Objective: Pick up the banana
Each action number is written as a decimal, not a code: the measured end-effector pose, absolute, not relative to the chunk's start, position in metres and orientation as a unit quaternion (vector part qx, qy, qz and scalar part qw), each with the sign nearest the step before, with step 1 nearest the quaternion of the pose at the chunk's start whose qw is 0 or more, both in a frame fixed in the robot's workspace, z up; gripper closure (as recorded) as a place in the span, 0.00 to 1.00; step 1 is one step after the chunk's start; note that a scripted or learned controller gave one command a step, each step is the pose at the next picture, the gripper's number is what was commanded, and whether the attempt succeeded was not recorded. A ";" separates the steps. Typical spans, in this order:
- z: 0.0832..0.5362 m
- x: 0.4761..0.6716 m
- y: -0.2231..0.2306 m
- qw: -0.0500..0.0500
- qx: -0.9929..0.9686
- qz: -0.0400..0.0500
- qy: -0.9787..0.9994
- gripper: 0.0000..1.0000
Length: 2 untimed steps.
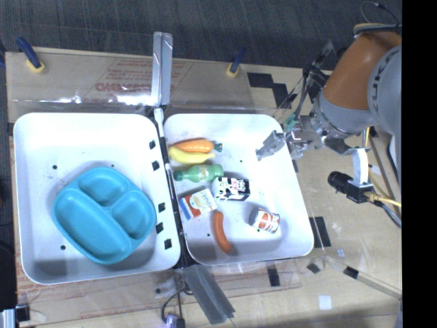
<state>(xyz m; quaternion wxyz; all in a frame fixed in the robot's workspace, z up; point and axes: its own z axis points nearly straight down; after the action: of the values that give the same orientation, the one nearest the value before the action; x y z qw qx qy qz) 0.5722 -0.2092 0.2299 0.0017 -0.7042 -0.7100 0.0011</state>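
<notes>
yellow banana (189,156), orange carrot (193,145), green bottle (198,173), blue tray (102,214), white bins (41,135)

text: none legible | red print on clear sheet (130,77) behind bins: too blurred to read

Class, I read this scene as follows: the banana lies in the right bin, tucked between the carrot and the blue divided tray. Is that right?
Not quite. In the camera view the banana does lie in the right bin, just below the carrot, but its other neighbour is the green bottle. The blue divided tray sits in the left bin.

floor (205,5): dark grey carpet | bench (341,251): pale wood, black tape marks | light: even
</notes>
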 end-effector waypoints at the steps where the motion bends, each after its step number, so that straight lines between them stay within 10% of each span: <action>1: 0.184 0.657 -0.163 0.001 -0.794 0.001 -0.607 0.00; 2: 0.147 0.656 -0.093 0.002 -0.847 0.002 -0.531 0.00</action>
<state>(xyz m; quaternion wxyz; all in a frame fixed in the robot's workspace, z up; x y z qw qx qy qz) 0.6564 -0.0926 0.1475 0.0025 -0.8471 -0.5315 0.0019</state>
